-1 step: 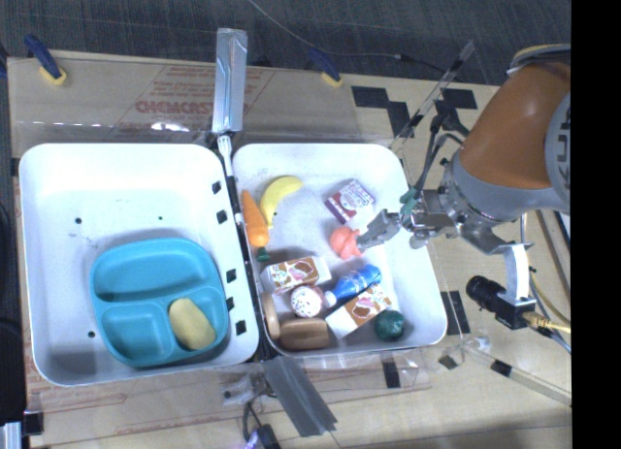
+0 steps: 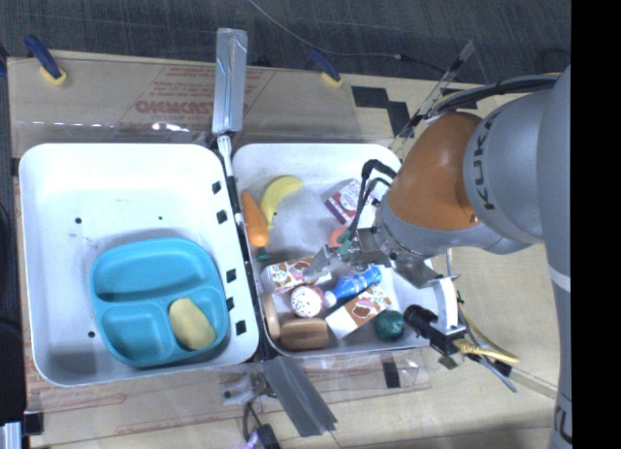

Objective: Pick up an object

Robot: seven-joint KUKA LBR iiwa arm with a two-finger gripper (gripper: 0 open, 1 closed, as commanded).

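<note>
The right bin (image 2: 301,158) holds a pile of toy food: a yellow banana (image 2: 279,192), an orange carrot (image 2: 254,219), a pink packet (image 2: 344,201), a blue bottle (image 2: 353,283), a brown bread loaf (image 2: 303,334), a dark green round item (image 2: 389,324) and small printed boxes (image 2: 288,274). My gripper (image 2: 340,253) reaches down into the middle of this pile, just above the blue bottle. The arm's orange band (image 2: 432,180) and grey wrist cover the bin's right side.
The left bin (image 2: 58,176) carries a blue divided tray (image 2: 146,292) with a yellow potato-like item (image 2: 192,323) in its lower right compartment. A metal divider bar (image 2: 229,79) stands between the bins. Cables run at the bench's right.
</note>
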